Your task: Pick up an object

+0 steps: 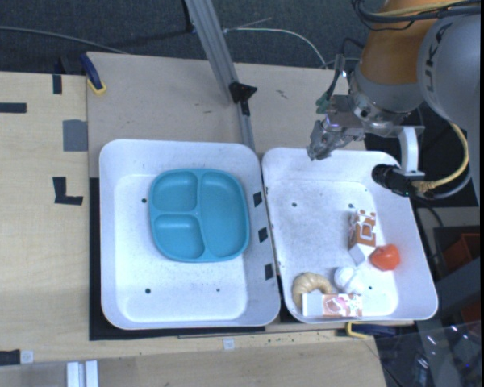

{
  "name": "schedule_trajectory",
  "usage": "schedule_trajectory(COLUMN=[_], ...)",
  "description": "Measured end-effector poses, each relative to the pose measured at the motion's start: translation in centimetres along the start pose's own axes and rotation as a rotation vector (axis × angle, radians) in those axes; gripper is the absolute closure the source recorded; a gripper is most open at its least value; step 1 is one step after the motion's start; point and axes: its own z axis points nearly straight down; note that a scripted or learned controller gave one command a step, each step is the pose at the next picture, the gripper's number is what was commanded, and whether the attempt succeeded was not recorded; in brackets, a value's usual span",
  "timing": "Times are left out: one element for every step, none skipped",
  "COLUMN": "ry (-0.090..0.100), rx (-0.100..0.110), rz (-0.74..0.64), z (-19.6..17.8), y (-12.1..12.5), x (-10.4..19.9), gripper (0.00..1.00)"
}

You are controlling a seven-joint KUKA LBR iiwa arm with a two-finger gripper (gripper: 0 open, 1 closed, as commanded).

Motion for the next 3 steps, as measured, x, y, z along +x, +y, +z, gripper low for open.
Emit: schedule_trajectory(ry=[0.000,0.001,0.000], rx=[0.004,0.003,0.004], rz=[0.001,-0.002,-0.002], z=[2.2,2.2,3.7], y=[-2.9,-5.6,-8.2], x=[4.3,9.6,15.1], gripper=[1.00,1.00,1.00])
